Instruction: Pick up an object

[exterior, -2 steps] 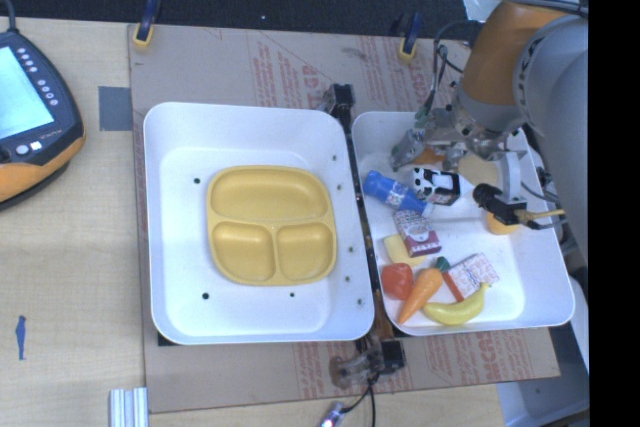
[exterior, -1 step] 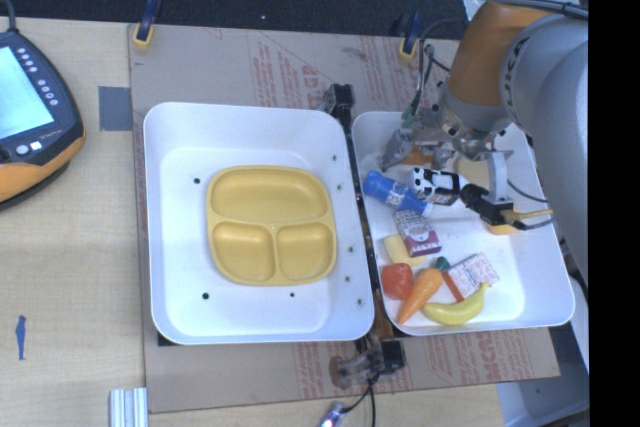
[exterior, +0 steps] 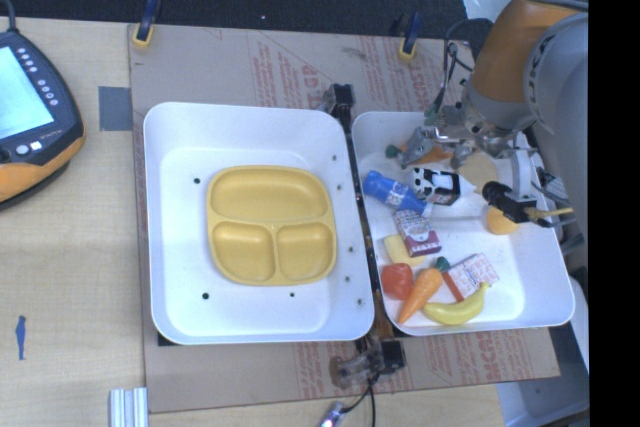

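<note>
Two bins: side by side on the bench, left bin carrying a yellow divided tray, right bin packed with the pick candidates.
Arm: reaching in from the right, orange band bright above the wrist, head low over the right bin's far end.
Gripper: down among the toys at the back of the right bin; whether it is released or clenched I cannot tell, the wrist hides too much.
Nearest target: a small orange-and-grey piece sits right under the tool, so that looks like the likely pick, and nothing is visibly gripped.
Other candidates: blue bottle, smooth and cylindrical; black-and-white cow toy just beside it; flat printed carton.
Front cluster: glossy tomato, tapered carrot, curved banana, all touching, awkward to separate.
Tray: moulded plastic, three rounded compartments, centred in its bin, probably a drop-off.
</note>
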### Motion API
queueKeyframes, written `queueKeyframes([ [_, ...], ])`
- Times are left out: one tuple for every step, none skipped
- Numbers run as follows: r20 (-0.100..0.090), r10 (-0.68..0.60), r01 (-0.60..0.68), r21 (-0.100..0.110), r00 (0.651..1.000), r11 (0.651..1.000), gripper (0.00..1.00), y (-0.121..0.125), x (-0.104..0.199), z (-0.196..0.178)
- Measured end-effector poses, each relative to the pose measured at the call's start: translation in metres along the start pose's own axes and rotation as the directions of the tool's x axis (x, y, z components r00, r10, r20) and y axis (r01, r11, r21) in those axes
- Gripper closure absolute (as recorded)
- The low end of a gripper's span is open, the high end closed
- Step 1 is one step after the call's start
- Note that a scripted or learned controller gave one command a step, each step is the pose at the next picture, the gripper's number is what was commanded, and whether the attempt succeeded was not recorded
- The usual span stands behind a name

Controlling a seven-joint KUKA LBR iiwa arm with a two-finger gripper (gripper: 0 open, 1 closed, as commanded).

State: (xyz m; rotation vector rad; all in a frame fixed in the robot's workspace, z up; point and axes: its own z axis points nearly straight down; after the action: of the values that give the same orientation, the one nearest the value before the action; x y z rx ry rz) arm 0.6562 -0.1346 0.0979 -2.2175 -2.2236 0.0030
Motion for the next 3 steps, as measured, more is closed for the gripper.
queueKeyframes([
  [0.0, 0.001, -0.001, 0.0, 1.0, 1.0, 0.0, 0.0, -0.078, -0.034],
  [0.0, -0.003, 0.003, 0.002, 1.0, 1.0, 0.0, -0.007, -0.012, 0.004],
  [0.0, -0.003, 0.003, 0.003, 1.0, 1.0, 0.0, 0.0, 0.028, 0.006],
])
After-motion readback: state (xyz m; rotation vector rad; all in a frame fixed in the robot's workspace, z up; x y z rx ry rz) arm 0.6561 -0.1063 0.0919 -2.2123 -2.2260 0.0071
